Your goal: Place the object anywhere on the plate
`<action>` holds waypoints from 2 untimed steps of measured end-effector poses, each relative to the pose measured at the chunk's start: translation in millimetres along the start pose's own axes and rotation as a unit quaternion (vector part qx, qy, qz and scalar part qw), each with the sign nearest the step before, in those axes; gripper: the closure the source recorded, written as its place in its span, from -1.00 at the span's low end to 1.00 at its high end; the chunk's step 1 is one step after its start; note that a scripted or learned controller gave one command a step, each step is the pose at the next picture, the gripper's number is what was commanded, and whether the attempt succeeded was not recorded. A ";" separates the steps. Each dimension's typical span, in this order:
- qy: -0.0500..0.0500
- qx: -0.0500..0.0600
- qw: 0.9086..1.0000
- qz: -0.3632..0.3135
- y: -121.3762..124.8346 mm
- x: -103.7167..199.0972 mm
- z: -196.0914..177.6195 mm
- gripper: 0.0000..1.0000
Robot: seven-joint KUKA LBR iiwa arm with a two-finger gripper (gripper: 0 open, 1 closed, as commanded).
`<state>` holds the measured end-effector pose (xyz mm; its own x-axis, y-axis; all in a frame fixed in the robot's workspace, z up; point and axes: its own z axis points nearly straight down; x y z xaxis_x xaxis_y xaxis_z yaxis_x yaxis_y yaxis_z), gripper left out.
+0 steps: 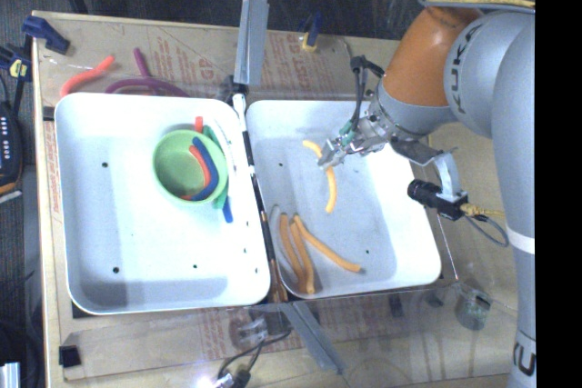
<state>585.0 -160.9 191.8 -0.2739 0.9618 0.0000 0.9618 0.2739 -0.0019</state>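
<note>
A green plate (165, 164) sits in the left bin (109, 223), right of its middle, with a red strip (196, 161), a blue strip (209, 161) and a green strip (221, 182) lying on or against it. My gripper (331, 155) hangs low over the upper middle of the right bin (400, 241). A short yellow strip (312, 145) lies just left of its tip. A second yellow strip (330, 190) runs straight down from just under the tip; whether it is held or lying on the floor is unclear. Several orange strips (300, 254) lie near the bin's front left.
The raised rims between the two bins (253, 186) separate the gripper from the plate. A metal bar (251, 36) stands behind that divide. An orange strip (86, 75) and a purple cable (145, 86) lie on the bench behind the left bin.
</note>
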 end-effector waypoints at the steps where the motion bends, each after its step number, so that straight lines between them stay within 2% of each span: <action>1: 0.001 0.001 0.989 -0.145 36.8 54.7 44.6 1.00; 2: -0.002 -0.002 0.916 -0.401 86.2 125.1 -1.2 1.00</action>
<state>633.6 -16.9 192.8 -0.8928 0.4505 -0.0027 0.4505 0.8928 0.0004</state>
